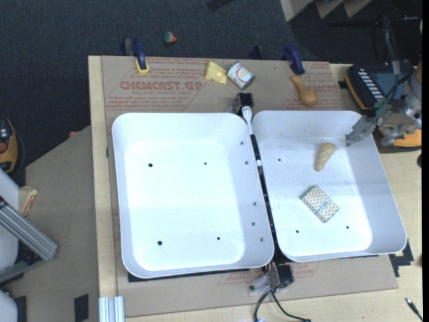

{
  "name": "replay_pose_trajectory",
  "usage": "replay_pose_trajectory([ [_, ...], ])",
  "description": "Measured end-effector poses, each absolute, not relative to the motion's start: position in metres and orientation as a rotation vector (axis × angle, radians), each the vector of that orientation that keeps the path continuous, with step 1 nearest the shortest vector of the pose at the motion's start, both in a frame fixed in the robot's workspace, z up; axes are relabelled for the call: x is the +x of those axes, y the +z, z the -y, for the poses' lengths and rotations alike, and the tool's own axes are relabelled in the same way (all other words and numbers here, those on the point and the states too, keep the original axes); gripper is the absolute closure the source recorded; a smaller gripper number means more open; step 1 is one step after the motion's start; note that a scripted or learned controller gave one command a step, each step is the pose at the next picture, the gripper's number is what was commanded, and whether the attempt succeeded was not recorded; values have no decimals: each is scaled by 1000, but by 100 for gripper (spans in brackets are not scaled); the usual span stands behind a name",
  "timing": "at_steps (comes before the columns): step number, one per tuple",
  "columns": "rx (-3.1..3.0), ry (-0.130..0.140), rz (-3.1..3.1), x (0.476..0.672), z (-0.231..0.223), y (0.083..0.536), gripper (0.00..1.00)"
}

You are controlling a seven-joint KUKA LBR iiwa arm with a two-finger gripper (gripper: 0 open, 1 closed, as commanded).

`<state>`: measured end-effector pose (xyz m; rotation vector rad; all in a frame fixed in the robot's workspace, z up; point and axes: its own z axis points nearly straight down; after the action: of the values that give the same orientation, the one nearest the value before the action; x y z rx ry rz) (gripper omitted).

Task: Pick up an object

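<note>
My bench (100, 180) is carrying two white bins side by side, the left bin (184, 190) and the right bin (375, 193), their inner rims touching.

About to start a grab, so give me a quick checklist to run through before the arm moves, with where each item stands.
1. Objects in the right bin: ok, a tan lump and a patterned packet.
2. The two apart from each other: ok.
3. Both clear of bin walls: ok.
4. Pincer over the right bin's upper right edge, above neither object: not ok.
5. Pincer empty: cannot tell.
</note>
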<state>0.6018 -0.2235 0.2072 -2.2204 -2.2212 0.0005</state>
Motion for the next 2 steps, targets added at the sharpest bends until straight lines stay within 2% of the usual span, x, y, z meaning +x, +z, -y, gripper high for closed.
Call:
replay_pose_trajectory([
  [1,-2214,3,2218,598,188,78,0],
  [2,-2220,-4,2226,653,212,86,0],
])
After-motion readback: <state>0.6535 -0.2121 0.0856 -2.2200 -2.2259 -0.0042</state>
